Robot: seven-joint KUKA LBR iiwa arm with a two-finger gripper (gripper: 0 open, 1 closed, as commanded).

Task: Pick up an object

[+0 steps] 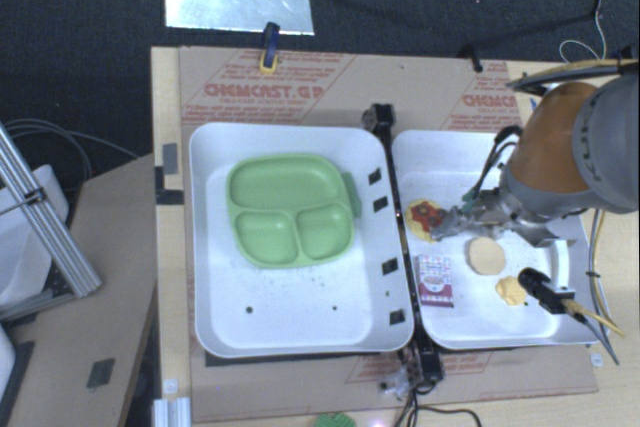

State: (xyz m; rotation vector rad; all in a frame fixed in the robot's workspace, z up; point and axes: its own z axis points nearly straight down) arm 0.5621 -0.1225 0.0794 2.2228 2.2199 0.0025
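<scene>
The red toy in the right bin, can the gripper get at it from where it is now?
Probably yes. The gripper sits right beside the red toy, and nothing lies between them; the round tan piece and the packet lie clear of it.

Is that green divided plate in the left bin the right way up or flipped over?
Right way up. The green plate lies flat in the left bin, its three hollow compartments facing the camera.

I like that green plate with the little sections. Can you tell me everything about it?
The green plate looks like smooth, pale green plastic, squarish with rounded corners. Raised ridges split it into three compartments: one wide one along the far side and two smaller ones along the near side. It lies flat and right side up, turned a little askew, in the left white bin, toward the far end. It rests on the bin's floor.
</scene>
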